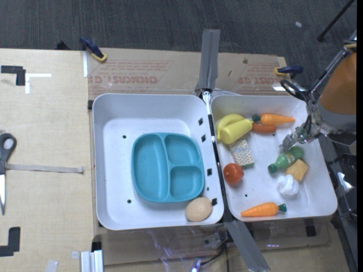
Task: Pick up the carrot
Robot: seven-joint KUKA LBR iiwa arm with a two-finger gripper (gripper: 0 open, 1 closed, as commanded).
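Carrot number one lies near the back wall of the right bin, tip pointing right, green stub toward the left, touching a reddish-orange piece just in front of it. A second carrot lies near the front wall of the same bin, tip pointing left, green stub to the right. Neither one sits between the fingers of the tool.

The tool hangs low over the right part of the right bin, between the two carrots and nearer the back one, just above a green bottle-shaped toy. Its fingertips are small and tangled with the things beneath them, so I cannot tell whether they stand apart or together. The grey arm with its orange band comes in from the right edge.

Around the tool, an orange-tan block touches the green toy, and a white crumpled thing lies just in front of that. Toward the bin's left wall lie a yellow toy, a speckled sponge-like block and a red tomato.

The left bin holds a teal divided tray in its middle and a tan egg by its front right corner, touching the tray's edge.

On the worktop to the left lie scissors, well apart from both bins.
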